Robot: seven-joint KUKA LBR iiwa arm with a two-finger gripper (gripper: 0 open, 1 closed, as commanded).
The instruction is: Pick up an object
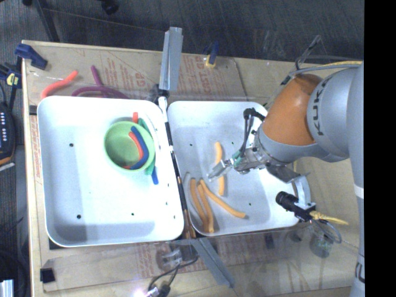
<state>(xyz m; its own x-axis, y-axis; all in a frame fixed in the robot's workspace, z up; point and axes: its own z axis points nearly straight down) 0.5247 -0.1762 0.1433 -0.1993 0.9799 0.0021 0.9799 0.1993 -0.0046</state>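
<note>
The metal two-finger gripper (218, 171) stands half open, empty, over smooth orange curved plastic strips (210, 203) in the right shallow white bin (185, 119) on a plywood bench (124, 57).

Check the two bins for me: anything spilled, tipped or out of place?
Nothing spilled. The green bowl in the left bin sits tilted, with coloured pieces poking over its rim. The orange sticks lie scattered in the right bin, some bunched against its left wall.
</note>
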